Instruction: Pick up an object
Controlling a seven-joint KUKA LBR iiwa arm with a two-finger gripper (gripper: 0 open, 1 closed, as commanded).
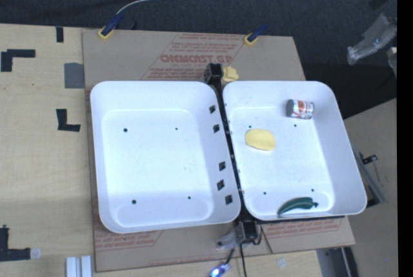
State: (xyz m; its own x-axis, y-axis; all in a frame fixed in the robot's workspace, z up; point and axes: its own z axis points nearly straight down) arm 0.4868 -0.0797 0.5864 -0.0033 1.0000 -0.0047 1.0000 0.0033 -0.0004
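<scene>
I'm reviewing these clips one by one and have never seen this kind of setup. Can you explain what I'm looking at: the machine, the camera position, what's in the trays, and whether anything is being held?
There is one picture, taken by a fixed camera above the bench, looking down at a slant. Two shallow white trays sit side by side on a cardboard sheet: the left bin and the right bin. The right bin holds three things: a small red and white can lying near the far corner, a yellow oval object around the middle, and a green curved object by the near edge. The grey shape at the upper right edge is part of the robot arm, off to the side of the bins and not over them. It is blurred, so its fingers can't be judged, and nothing can be seen in its grasp.
</scene>
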